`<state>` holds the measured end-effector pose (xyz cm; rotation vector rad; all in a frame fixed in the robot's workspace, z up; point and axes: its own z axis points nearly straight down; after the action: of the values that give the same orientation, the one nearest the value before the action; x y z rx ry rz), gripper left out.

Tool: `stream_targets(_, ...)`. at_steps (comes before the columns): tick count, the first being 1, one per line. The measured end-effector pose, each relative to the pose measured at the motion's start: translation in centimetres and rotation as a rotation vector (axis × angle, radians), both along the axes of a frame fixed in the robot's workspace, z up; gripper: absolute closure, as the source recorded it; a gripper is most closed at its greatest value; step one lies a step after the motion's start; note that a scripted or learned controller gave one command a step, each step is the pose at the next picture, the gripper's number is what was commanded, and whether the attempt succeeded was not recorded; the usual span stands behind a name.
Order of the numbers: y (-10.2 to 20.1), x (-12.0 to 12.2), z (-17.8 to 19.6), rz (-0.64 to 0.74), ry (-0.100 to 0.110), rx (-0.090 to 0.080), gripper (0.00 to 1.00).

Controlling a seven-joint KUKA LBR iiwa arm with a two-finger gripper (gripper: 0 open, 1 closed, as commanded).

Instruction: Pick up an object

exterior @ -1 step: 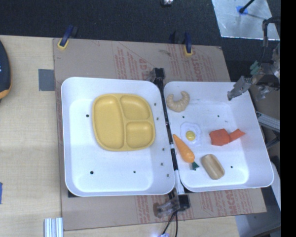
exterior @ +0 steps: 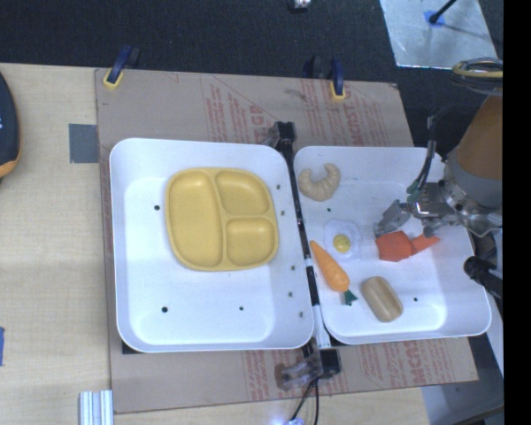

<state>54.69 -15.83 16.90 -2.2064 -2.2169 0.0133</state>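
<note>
The grey arm's two-finger gripper (exterior: 405,220) hangs low over the right-hand shallow white bin (exterior: 460,321), its metal fingers (exterior: 391,215) spread apart with nothing between them. Just below the tips, toward five o'clock, lies the orange-red plastic block (exterior: 398,246), flat on the bin floor near the bin's middle-right. That looks like the piece it is going for, and it is not yet gripped.

To do this well, I'd say the fingers should settle one on each long side of the block, straddling its narrow width, and go down almost to the floor before closing. The egg-like white and yellow toy (exterior: 342,242) sits near, at nine o'clock from the block, so the left finger needs a little room.

The block's long axis runs roughly from eight o'clock to two o'clock, its slimmer end pointing up-right toward the arm.

The yellow three-compartment plate (exterior: 221,218) rests in the left bin (exterior: 142,317), well apart.
</note>
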Motion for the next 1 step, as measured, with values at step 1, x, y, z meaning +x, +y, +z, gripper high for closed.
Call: stream_targets(1, -1.06, 1.07, -8.15, 0.000, -0.008, -0.003, 0.00)
